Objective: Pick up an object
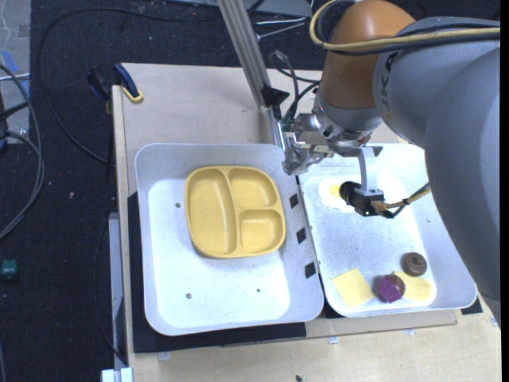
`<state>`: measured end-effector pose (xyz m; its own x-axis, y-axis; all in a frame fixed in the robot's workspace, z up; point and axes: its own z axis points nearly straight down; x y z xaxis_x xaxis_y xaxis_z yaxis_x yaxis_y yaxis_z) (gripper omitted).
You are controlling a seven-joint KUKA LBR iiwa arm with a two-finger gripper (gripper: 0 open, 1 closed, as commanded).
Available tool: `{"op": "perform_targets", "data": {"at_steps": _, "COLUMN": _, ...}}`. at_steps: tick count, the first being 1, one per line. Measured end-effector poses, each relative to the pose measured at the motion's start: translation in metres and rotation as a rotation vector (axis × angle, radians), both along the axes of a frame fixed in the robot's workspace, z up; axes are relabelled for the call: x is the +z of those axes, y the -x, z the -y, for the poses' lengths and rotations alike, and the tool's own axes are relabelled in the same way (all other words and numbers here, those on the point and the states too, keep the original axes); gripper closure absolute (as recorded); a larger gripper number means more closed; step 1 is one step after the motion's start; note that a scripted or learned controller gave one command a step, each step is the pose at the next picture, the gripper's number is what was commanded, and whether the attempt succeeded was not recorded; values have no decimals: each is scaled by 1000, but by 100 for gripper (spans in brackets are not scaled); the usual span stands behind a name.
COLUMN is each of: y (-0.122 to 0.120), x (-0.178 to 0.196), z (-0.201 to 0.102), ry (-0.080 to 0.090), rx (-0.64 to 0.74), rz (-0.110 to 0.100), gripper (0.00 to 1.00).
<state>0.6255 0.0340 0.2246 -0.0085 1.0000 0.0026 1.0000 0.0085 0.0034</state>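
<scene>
my jaws: cannot tell if apart or together | target: flat yellow-white piece [330, 193], near, 5 o'clock from me

The arm [453, 94] (cropped rightward) covers the right bin [374, 249] — its far corner.

We see a bright scene, lit from above. The right bin [374, 249] glares near its upper edge, where the white blows out beside the arm [453, 86]; lower down it turns greyer. The left bin [223, 293] is evenly lit and a little grainy, and the yellow tray [235, 211] shows a mild sheen. The tool [293, 161] at upper middle looks murky. The floor [56, 213] at the left falls dark. The whole frame is slightly soft, most of all on the arm at the right.
</scene>
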Motion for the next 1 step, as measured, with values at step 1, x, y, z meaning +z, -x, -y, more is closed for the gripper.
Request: {"op": "perform_targets", "data": {"at_steps": 1, "y": -14, "x": -5, "z": -60, "ry": 1, "rx": 0, "rz": -1, "gripper": 100}}
